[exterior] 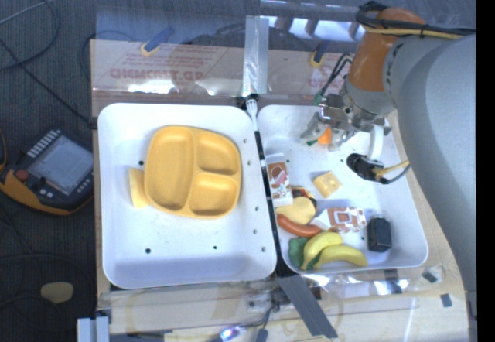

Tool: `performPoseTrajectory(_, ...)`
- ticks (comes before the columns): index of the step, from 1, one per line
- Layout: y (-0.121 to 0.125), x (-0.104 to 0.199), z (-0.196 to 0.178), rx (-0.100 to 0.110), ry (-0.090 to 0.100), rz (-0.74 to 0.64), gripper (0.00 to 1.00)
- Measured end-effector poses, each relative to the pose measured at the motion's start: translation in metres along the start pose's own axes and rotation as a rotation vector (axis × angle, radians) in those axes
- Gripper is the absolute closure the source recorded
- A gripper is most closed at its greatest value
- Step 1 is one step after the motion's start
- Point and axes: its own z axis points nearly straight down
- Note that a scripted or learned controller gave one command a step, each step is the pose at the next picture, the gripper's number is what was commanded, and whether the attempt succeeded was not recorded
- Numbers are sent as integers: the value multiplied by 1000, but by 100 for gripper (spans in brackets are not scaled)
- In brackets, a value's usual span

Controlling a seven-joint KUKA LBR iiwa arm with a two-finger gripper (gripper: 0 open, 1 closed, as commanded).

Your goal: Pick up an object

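Looking down at a slant: bench (178, 66) topped with brown cardboard under clear film, printed red lettering, blue and yellow tape tabs, standing on dark grey carpet (46, 62) with thin white cables trailing. Teach pendant (48, 170), orange-edged, lies on the floor left of the bench. Left bin (116, 255) holds a yellow divided tray (192, 170), a pale yellow flat piece (137, 187) poking out from under its left side. Right bin (410, 244) holds the loose items: small printed packet (278, 179) by the divider, cheese wedge (326, 182), yellow pear-like piece (298, 211), red-orange sausage shape (299, 227), red-and-white packet (346, 218), black block (379, 234), bananas (334, 250) with a green piece beside them. Arm enters from the right; gripper (329, 131) sits low in the right bin's far end, fingers slightly spread around a small orange object (326, 135), apparently pinched between them.
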Motion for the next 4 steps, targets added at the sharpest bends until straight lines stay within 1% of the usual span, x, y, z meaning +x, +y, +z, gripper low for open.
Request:
performPoseTrajectory(1, -1, 8, 12, -2, -4, -54, 100)
performPoseTrajectory(2, -38, 27, -71, -13, 9, 131, 100)
performPoseTrajectory(3, -21, -3, -93, -16, 4, -262, 100)
performPoseTrajectory(4, -86, 0, -115, -16, 6, -346, 100)
